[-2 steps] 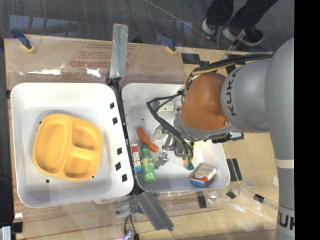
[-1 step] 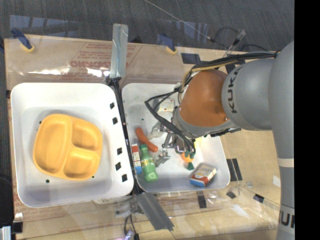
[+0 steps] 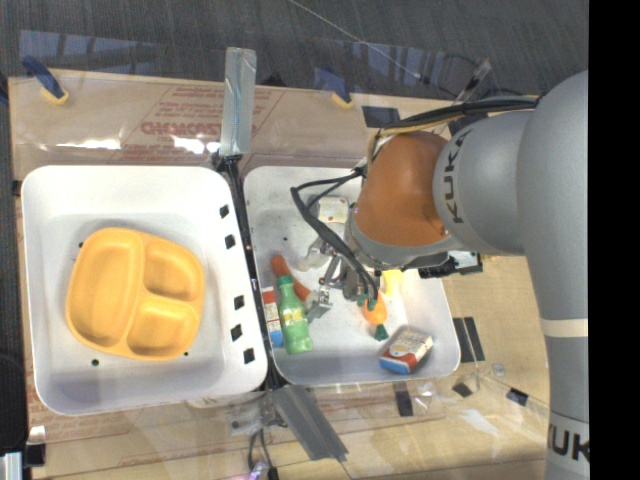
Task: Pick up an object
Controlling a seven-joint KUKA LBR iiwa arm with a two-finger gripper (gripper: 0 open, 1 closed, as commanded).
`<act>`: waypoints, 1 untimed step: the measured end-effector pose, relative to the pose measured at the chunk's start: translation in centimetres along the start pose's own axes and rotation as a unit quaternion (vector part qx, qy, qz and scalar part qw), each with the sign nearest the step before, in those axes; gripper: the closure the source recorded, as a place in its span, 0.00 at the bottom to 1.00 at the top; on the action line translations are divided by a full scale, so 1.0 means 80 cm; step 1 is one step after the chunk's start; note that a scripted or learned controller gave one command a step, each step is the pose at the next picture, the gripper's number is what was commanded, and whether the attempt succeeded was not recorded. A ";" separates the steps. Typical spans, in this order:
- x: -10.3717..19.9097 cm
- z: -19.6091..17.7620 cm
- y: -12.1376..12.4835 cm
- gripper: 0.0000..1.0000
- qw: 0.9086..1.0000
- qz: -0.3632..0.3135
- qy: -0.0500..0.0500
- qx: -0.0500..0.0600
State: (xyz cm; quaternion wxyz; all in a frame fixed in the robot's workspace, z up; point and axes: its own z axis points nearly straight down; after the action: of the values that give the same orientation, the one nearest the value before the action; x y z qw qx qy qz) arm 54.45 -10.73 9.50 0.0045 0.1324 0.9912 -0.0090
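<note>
The right bin (image 3: 300,368) holds several small objects. A green bottle (image 3: 290,318) lies along its left wall, with a small red-orange piece (image 3: 281,266) just above it. An orange object (image 3: 375,314) lies near the middle, and a red, white and blue carton (image 3: 406,350) sits at the front right. My gripper (image 3: 332,286) is low inside this bin, between the green bottle and the orange object, under the orange wrist band (image 3: 398,193). Nothing is visibly held by it. The wrist hides the bin's back right part.
The left bin (image 3: 40,208) holds a yellow divided plate (image 3: 135,291). A black divider with clips (image 3: 243,268) runs between the bins. A white tag (image 3: 333,210) lies at the back of the right bin. Cables (image 3: 440,118) trail behind the arm.
</note>
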 end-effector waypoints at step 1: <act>-0.016 0.000 0.012 0.00 0.995 -0.103 -0.001 -0.003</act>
State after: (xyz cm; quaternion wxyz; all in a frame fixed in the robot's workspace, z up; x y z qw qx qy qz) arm 55.93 -10.13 9.48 0.0045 0.0295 0.9995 -0.0067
